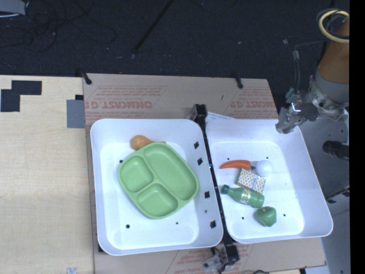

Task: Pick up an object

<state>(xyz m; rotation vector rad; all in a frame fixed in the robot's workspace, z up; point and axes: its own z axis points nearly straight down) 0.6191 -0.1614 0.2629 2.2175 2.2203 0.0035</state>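
Observation:
The right bin [296, 170] holds an orange carrot [235, 165], a white ball [264, 167], a small patterned box [251, 181], a green bottle [244, 195] lying on its side and a green pepper [266, 216]. In the left bin [108, 153] lies a green divided plate [157, 179] with an orange object [140, 141] tucked behind its upper left edge. My gripper [287, 120] hangs over the right bin's far right corner, well above and apart from the objects. Nothing shows between its fingers.
Both bins rest on a cardboard sheet [171, 99] on the bench. A black divider with clips [208, 181] runs between them. Pale wood bench surface [40, 181] lies to the left. Dark floor with cables lies behind.

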